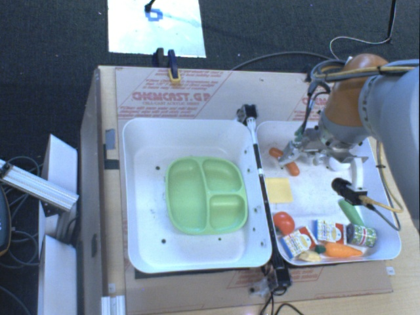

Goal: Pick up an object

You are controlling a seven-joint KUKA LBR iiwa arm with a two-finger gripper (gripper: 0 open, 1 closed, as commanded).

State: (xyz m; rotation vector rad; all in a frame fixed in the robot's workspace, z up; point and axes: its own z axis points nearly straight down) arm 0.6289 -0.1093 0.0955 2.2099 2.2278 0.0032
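Gripper [291, 155] over right bin [387, 241], just beside orange sausage [286, 162]; finger opening unclear, possibly touching, no visible grasp.

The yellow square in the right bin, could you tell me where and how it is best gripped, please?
The yellow square lies flat on the right bin floor, clear of its neighbours. Probably best come straight down from above and pinch two opposite edges; its thinness may make a two-finger grip slip.
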